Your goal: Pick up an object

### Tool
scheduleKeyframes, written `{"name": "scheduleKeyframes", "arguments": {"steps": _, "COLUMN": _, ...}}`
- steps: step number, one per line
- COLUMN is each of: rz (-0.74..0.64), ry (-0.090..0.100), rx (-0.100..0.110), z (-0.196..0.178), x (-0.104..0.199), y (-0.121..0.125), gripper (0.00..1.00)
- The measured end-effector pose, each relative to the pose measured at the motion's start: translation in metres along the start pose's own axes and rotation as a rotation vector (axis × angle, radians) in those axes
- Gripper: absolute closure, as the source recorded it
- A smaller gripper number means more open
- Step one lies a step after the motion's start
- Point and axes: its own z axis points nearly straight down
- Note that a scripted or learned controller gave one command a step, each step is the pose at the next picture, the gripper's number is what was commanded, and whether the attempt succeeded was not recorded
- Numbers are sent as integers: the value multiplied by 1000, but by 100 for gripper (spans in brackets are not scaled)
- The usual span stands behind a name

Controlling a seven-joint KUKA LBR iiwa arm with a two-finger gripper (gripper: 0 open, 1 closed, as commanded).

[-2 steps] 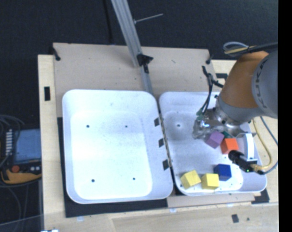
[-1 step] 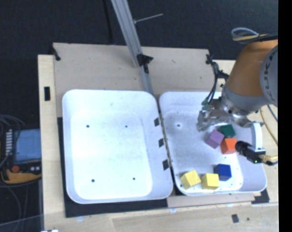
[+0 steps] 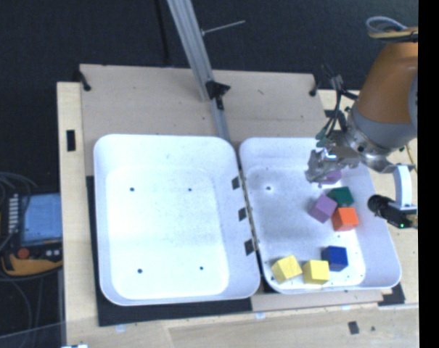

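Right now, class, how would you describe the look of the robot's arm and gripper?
The arm is grey with a broad, rounded orange band above the wrist. Thin dark cables run beside the wrist. The gripper is small, metallic grey.

Blue pendant (image 3: 42, 220) and cables (image 3: 1, 187) left of the bench (image 3: 168, 93).

Both bins, the left bin (image 3: 168, 216) and the right bin (image 3: 292, 216), look like smooth white plastic with a faint speckle, slightly glossy. The table (image 3: 154, 100) top reads as matt, pale wood or board. The little blocks, like the yellow block (image 3: 286, 269) and purple block (image 3: 323, 208), look matt, maybe foam. The gripper (image 3: 322, 167) looks like dull grey metal.
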Motion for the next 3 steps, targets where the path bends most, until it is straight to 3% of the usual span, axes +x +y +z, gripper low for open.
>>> {"name": "scheduleKeyframes", "arguments": {"steps": 3, "rz": -4, "ry": 2, "rx": 4, "z": 35, "x": 159, "y": 60, "gripper": 100}}
